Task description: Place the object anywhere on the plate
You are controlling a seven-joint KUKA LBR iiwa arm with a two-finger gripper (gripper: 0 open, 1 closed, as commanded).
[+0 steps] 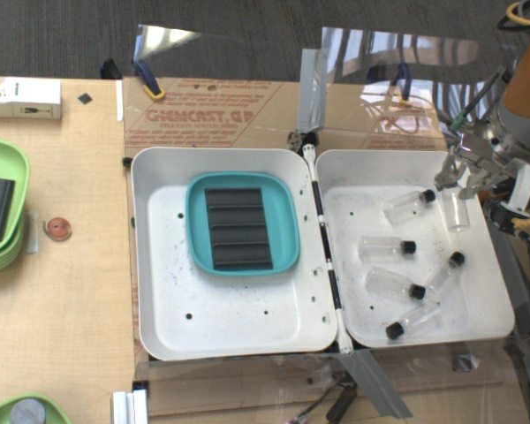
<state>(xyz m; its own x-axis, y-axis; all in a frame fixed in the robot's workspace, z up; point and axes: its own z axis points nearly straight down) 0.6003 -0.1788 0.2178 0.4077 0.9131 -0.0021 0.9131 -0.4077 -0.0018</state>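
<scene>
Vial (458,212) upright just below fingers (453,177), in right bin (495,263); grip state unclear.

Grey arm (518,131) with orange band at its 12 o'clock end, dark cables alongside, metallic gripper (455,177) at 8 o'clock.

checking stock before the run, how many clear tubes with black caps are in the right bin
5, all in the right bin: one tube at the top, one mid-left, one at the right, one lower centre, one at the bottom. The gripper may hide more.
</scene>
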